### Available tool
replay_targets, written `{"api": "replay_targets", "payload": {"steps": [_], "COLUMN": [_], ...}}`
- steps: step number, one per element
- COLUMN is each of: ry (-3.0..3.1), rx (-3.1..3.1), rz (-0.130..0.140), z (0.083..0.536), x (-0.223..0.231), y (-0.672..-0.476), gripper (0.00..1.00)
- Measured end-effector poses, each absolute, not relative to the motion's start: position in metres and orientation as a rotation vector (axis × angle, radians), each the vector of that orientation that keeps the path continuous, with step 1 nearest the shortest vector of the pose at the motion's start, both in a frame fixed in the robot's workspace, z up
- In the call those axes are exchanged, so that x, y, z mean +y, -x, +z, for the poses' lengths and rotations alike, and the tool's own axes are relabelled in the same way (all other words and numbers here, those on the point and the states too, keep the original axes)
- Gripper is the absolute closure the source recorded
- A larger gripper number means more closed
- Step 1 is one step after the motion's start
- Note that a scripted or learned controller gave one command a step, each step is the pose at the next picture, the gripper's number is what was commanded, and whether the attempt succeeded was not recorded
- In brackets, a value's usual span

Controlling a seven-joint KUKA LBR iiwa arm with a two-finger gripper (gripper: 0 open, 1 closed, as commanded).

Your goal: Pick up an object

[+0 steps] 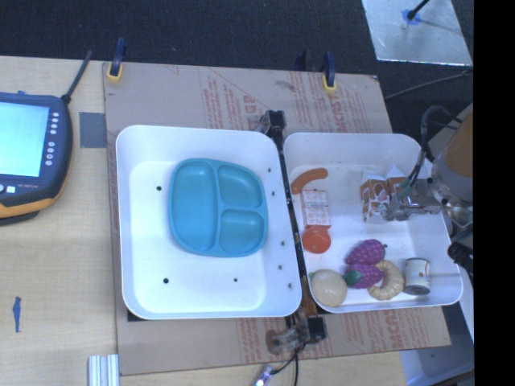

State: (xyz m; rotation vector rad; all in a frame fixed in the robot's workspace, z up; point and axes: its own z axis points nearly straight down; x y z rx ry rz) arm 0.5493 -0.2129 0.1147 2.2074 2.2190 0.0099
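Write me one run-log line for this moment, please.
tool: low in right bin, beside brown packet | grasp: unconfirmed | blue plate: left bin

- The arm (451, 163) is cut off at the right, just beyond the right bin (338, 141); little more than its wrist end shows, blurred.
- The gripper (400, 207), over the right bin's far right part, is a blurred metallic shape; its parts cannot be told apart.
- The brown-and-white packet (373, 198) beside it is partly covered, its print unreadable.
- The handheld screen unit (28, 155), well left of the right bin, is cut by the left edge.
- The small can (416, 276) in the right bin's near right corner bears a label too small to read.
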Motion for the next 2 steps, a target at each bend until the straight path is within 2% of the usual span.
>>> {"api": "replay_targets", "payload": {"steps": [1, 2], "ry": [-2.201, -2.217], "rx": [2.214, 2.234], "rz": [0.012, -0.006], "z": [0.111, 0.124], "x": [-0.213, -0.15], "y": [-0.563, -0.539], "gripper": [1.0, 1.0]}}
